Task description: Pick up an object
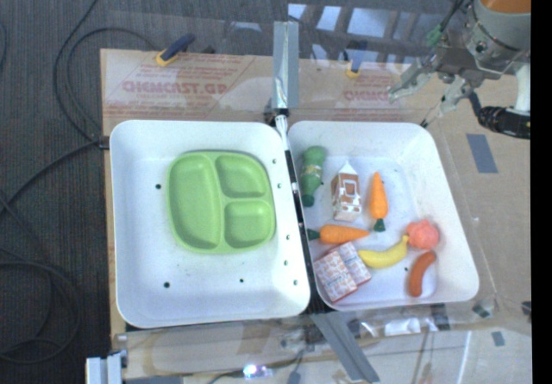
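The right bin (448, 192) holds several toy foods: a green bottle (310, 173), a small milk carton (347, 192), an upright carrot (378, 195), a second carrot (342, 235) lying flat, a banana (385, 254), a pink-orange peach (423, 235), a sausage (420, 273) and a red-and-white packet (341, 273). My gripper (412, 106) hangs high over the far right corner of this bin. Its fingers are spread open with nothing between them, well above and behind all the items.
The left bin (138, 227) holds a green divided plate (222, 200). A metal post (283, 72) stands behind the seam between the bins. Cardboard covers the bench behind, and cables run over the floor at left.
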Controlling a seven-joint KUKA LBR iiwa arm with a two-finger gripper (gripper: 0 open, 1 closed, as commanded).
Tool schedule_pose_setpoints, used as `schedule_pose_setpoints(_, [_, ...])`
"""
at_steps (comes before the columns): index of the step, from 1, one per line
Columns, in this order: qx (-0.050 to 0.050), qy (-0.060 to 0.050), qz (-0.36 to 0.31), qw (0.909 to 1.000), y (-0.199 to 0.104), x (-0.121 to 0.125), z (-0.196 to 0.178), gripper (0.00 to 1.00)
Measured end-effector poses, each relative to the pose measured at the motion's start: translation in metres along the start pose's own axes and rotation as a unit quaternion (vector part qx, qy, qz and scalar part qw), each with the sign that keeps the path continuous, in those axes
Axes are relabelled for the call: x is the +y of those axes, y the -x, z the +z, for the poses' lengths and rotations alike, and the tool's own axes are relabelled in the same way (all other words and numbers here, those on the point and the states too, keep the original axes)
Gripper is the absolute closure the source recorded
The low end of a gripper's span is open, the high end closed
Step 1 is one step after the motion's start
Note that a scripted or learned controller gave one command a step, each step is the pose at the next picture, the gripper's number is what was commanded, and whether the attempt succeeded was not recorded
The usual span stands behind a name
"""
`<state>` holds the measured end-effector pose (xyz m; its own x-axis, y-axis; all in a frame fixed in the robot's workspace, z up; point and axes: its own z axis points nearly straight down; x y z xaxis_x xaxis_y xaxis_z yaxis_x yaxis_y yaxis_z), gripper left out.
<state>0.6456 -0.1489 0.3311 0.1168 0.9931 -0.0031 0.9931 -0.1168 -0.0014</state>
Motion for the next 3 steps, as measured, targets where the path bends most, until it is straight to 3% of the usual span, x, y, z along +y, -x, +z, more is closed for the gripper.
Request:
schedule_pose_setpoints(1, [0.002,-0.001,-0.073,0.9974,-0.027,-0.026,0.123,0.00])
schedule_pose_setpoints(2, [0.003,-0.001,0.040,0.9992,0.002,-0.019,0.239,0.00])
schedule_pose_setpoints(3, [0.001,-0.001,-0.041,0.9992,0.043,-0.041,0.216,0.00])
